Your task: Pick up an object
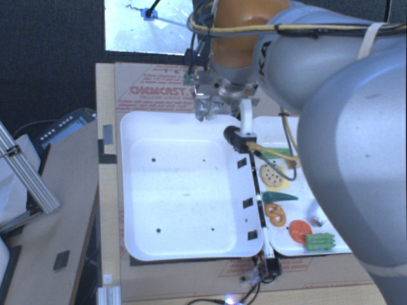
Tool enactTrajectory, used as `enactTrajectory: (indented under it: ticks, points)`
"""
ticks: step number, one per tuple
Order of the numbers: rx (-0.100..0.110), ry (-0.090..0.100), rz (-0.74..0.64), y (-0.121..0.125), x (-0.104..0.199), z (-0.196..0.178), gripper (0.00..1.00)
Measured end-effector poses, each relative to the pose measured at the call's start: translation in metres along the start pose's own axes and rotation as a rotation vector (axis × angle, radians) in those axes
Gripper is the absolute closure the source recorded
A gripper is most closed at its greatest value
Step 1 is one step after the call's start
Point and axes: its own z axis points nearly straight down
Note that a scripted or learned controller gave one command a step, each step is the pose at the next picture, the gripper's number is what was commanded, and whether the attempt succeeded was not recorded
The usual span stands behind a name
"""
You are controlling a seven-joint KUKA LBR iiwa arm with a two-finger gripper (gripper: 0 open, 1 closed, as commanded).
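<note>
My gripper [205,111] hangs over the far edge of the left white bin [130,189], near its back right corner, with nothing visibly in it. The right bin [275,129] holds small toy foods, partly hidden by my arm. Among them are a tan spotted cracker [272,175] on a yellow piece, a dark green pepper [280,197] and a brown pretzel [276,215]. Closer to the front lie a red-orange round piece [299,231] and a green ridged block [319,241]. All of these lie to the right of and nearer than the gripper.
A black-clipped divider [252,189] separates the two bins. Both bins rest on a cardboard sheet [152,84]. A small white and red item [316,220] lies by the arm's edge. A grey device [63,127] and metal rails [25,176] stand off the bench to the left.
</note>
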Motion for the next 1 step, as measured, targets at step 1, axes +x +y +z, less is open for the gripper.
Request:
enactTrajectory:
  ticks: [1]
  points:
    - [0.001, -0.001, 0.005, 0.0030, -0.0109, -0.0046, 1.00]
